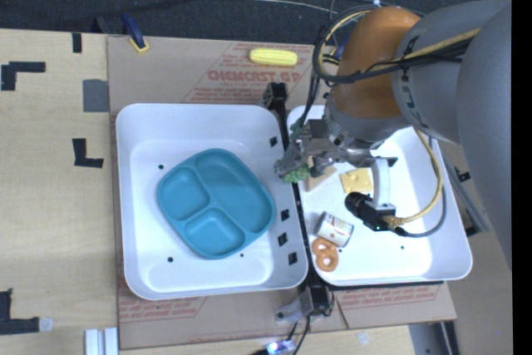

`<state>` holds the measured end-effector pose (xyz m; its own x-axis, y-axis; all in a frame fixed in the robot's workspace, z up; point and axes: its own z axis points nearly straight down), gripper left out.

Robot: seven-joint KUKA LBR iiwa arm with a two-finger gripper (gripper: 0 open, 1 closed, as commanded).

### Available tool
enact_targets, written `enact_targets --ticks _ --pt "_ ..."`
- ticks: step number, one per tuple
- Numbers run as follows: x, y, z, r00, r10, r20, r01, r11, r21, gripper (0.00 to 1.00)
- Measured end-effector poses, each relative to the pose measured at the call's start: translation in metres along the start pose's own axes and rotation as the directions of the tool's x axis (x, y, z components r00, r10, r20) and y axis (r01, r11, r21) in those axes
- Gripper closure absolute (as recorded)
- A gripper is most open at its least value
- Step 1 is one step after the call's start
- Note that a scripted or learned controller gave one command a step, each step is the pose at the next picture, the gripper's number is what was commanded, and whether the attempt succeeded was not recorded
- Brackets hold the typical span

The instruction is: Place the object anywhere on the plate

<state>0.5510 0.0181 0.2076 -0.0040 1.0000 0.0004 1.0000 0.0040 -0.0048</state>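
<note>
Camera view looks down on two white bins on the desk [50,179]. The left bin [133,137] carries a blue divided plate [214,201], three compartments, lying roughly in the middle with nothing on it. The right bin [449,253] holds the loose things: a yellow cheese-like slice [357,179], a small white carton [335,227] and an orange ring like a pretzel or doughnut [325,254] just beside it.

The gripper [297,166] hangs over the dividing walls between the bins, with a small green object [291,173] at its tip. That object appears to sit between the fingers, so I judge it held, though the wrist hides much of the hold (how wide the fingers stand is not clear). Its place over the divider suits a carry from the right bin toward the plate.

The object is not yet over the plate; a short way leftward remains. A yellow corn-like piece [273,56] lies on the cardboard behind the bins, apart from all this.
</note>
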Motion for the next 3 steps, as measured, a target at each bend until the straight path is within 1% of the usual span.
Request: enact_targets --ticks 1,2,3 --pt "0.038 -0.024 -0.001 1.000 -0.001 -0.001 0.001 1.000 0.000 1.00" --pt "0.081 -0.041 -0.004 1.000 -0.002 -0.001 0.002 1.000 -0.001 1.00" --pt "0.078 -0.040 -0.004 1.000 0.002 0.001 -0.002 1.000 -0.002 0.00"
